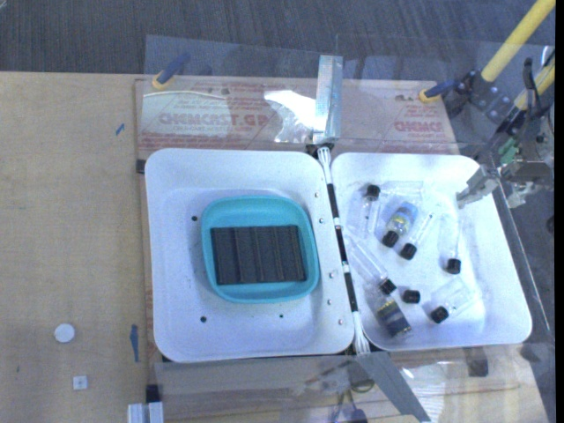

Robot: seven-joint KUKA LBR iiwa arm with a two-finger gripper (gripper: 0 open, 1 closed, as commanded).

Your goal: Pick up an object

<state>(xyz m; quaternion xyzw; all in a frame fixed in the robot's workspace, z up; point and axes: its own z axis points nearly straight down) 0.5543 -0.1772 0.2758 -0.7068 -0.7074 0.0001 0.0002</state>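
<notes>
Left bin [167, 236]: teal tray [258, 248] with dark ribbed insert, centred.
Right bin [507, 315]: clear vials [398, 221] with black caps, scattered from centre to near edge, several touching.
Gripper [480, 186]: over right bin's far right corner, nothing between its fingers; spread or closed, cannot tell.
Risk: vials slippery, see-through, crowded; a grasp likely slips, nudges neighbours, or closes on nothing.
</notes>
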